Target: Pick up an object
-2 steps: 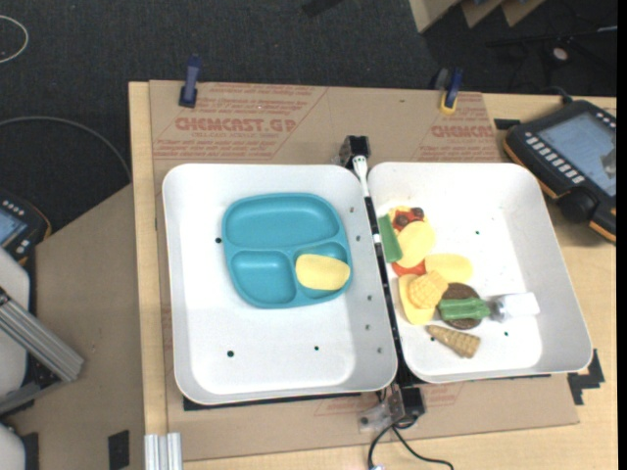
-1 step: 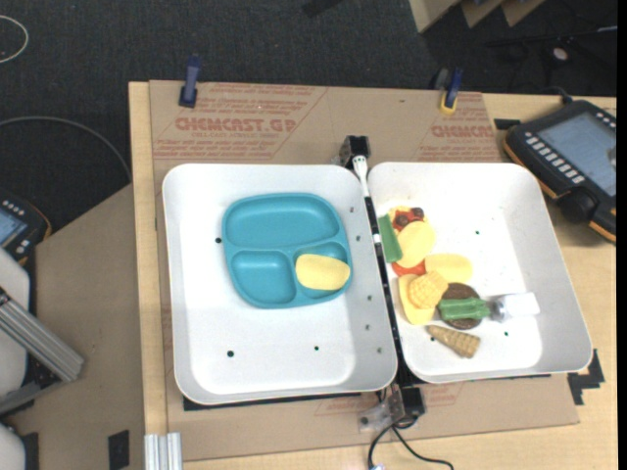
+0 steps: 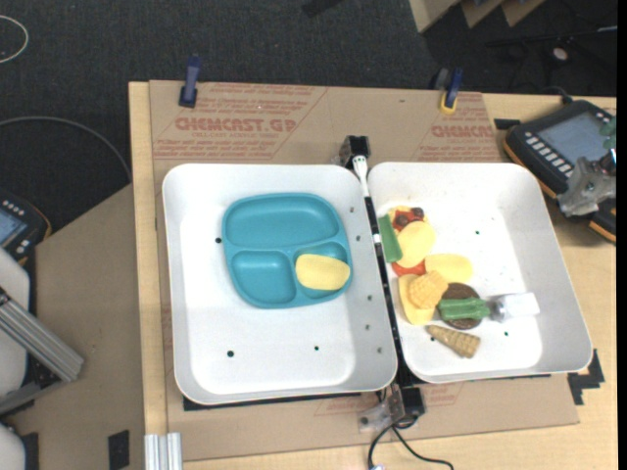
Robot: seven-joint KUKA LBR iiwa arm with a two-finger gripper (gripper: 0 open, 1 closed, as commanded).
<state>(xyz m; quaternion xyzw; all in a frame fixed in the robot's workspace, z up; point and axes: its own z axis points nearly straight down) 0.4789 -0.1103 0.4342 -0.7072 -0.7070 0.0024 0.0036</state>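
Note:
A teal divided plate (image 3: 277,246) lies in the left white bin (image 3: 265,360), with a pale yellow piece (image 3: 321,272) resting in its lower right compartment. In the right white bin (image 3: 509,204) a cluster of toy food sits near the left wall: a red and black piece (image 3: 407,216), a green strip (image 3: 392,244), yellow round pieces (image 3: 446,266), an orange waffle-like piece (image 3: 427,289), a brown piece with a green one on it (image 3: 460,305), a tan cone (image 3: 454,340) and a small white piece (image 3: 518,305).
Both bins sit on a cardboard sheet (image 3: 245,120) held by blue clamps (image 3: 189,82) at the back. A black teach pendant (image 3: 565,147) lies at the right of the bench. Metal framing (image 3: 39,346) stands at the far left.

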